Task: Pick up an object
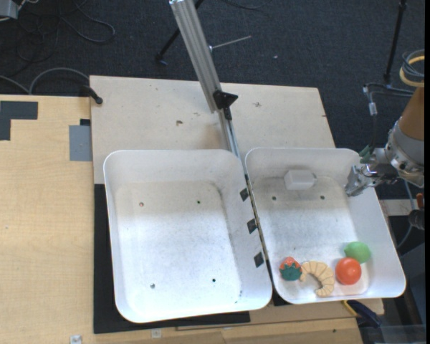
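Whether the jaws are spread or pressed together I cannot tell: the gripper (360,177) is small and partly blurred at the right rim of the right bin (308,217), and nothing can be made out between its tips. It hangs just over that rim, roughly level with a pale grey block (299,179) that lies in the far part of the bin.

The other candidates are bunched in the near right corner of the same bin: a green ball (357,250), an orange-red ball (348,271) just beside it, a tan crescent-shaped piece (319,276) touching or nearly touching the orange-red ball, and a small red-and-green toy (290,269) at its left end. The left bin (129,178) holds no objects.

Judged from this, the pick has barely begun. Nothing is lifted and every object rests on the bin floor. What is left is the whole of it: moving inward over one object, descending, closing and raising.
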Robot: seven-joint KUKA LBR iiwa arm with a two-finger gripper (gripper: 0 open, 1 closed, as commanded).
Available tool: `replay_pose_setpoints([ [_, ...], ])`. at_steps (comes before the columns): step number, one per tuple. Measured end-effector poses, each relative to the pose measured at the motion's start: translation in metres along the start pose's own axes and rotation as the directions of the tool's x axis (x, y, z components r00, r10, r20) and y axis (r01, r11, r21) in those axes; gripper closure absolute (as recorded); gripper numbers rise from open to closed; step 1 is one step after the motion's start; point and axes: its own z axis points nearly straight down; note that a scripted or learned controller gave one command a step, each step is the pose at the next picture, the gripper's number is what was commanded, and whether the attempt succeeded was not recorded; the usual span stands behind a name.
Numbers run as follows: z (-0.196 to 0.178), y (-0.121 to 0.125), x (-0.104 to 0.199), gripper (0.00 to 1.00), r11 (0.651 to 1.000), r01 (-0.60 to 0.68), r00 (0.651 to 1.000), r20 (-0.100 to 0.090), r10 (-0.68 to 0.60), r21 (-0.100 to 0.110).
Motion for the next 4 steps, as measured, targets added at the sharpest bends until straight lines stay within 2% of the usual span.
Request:
replay_pose_setpoints([
  [1, 0.006, 0.004, 0.054, 1.00, 1.000, 0.002, 1.000, -0.002, -0.002, 0.000],
  [4, -0.005, 0.056, 0.194, 1.00, 1.000, 0.002, 1.000, 0.000, -0.002, -0.004],
])
